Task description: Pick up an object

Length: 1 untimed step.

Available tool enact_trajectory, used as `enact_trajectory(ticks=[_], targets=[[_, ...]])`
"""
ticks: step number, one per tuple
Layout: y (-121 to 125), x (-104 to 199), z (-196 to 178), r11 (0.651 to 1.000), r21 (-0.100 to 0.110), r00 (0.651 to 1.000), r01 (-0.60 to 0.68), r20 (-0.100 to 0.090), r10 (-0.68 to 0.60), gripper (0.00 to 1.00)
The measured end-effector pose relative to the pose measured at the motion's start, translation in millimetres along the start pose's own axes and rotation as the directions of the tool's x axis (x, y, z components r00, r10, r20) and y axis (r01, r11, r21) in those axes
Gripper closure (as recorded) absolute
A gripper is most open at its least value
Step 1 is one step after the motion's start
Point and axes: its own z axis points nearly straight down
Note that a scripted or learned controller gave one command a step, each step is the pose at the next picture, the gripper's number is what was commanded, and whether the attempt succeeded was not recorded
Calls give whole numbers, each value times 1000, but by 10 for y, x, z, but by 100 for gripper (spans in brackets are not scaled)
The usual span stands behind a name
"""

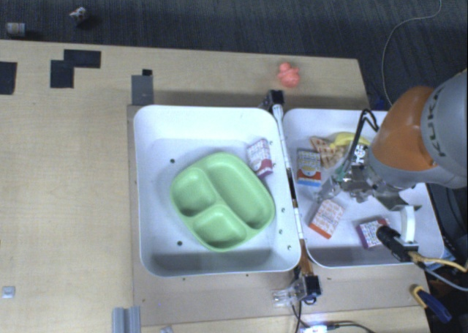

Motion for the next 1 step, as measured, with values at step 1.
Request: enact_trajectory(ticks=[1], targets=[[-368, 160, 103, 1000, 0, 1000, -4, 2, 4, 0]])
